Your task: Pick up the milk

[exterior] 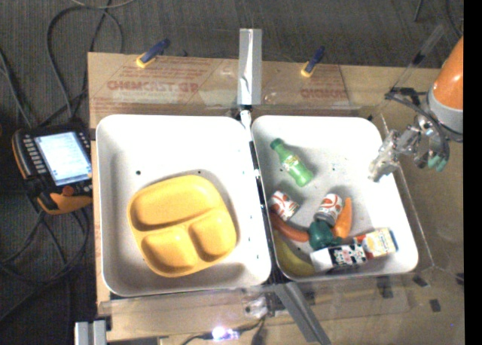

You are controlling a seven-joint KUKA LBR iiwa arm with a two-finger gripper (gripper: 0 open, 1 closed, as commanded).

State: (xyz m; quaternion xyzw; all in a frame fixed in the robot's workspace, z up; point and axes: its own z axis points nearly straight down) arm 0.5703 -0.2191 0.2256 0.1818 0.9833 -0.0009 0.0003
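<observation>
The milk (352,252) lies on its side in the near right corner of the right bin (360,129), a white carton with dark print in its middle and an orange end pointing toward the bin's right wall. I see it resting on the bin floor, touching a dark green object (325,234) at its upper left, with a yellow banana (290,257) just beside its left end. My pincer (385,157) hangs well apart from the carton, up toward the far right, over the right rim of the same bin, with nothing between its fingers; from this slant I cannot tell how wide the fingers stand. The arm (449,87) comes in from the right edge, its orange band high at the edge and the grey wrist angling down and left toward the bin's rim.

Around the carton I see an orange carrot (344,218) tilted just above it, a red and white can (328,206) touching the carrot's left side, a second red and white can (283,203) further left, and a reddish sausage-like piece (290,230) between that can and the banana. A green bottle (291,162) lies tilted near the bin's far left. The left bin (120,140) holds a yellow divided tray (183,222). Both bins sit on the tabletop (173,83), and a handheld controller (54,160) with a lit screen lies off to the left.
</observation>
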